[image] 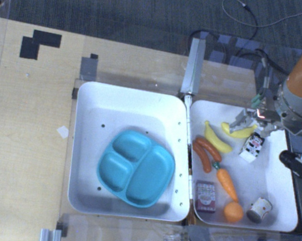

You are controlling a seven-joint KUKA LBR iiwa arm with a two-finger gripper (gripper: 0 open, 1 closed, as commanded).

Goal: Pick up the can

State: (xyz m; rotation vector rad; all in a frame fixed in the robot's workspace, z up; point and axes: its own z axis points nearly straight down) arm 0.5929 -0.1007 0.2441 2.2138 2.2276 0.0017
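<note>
Two white bins sit side by side; the left bin [81,135] bears a blue divided plate [135,168]. In the right bin [285,182], the gripper [245,121] hangs over a banana [217,138], fingers spread, holding nothing. Sausages [205,153], carrot [226,183] and orange [233,212] lie between it and the can [260,209], tipped near the front corner.

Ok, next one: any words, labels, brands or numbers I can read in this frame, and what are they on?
None can be read.
Small red box: pale label on top, print too blurred.
White carton: dark markings, too small to read.
Can: no lettering can be made out.
Black squares on the bench: plain marks, no text.
</note>
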